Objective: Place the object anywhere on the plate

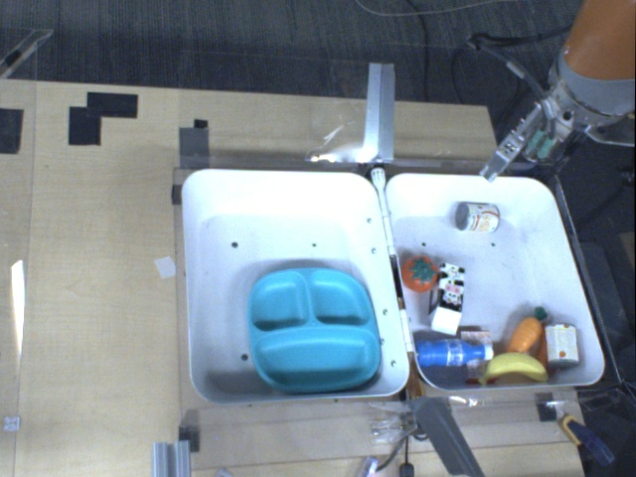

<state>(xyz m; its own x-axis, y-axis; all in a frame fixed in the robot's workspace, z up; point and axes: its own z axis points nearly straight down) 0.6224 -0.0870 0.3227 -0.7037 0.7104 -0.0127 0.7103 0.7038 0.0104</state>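
A blue three-compartment plate (313, 328) lies in the left bin (219, 217), toward its front. The right bin (537, 256) holds the loose objects: a small can (478, 217) on its side at the back, an orange-red fruit with a green top (420, 272), a black-and-white box (450, 294), a blue bottle (452, 351), a banana (515, 368), a carrot (527, 334) and a small white-and-orange box (561, 343). My gripper (494, 167) hangs over the right bin's back rim, up and right of the can, with nothing seen in it.
A metal divider post (381, 117) stands behind the seam between the two bins. The grey arm with its orange band (601, 28) comes in from the upper right. Cables (427, 8) lie on the dark floor behind the bench.
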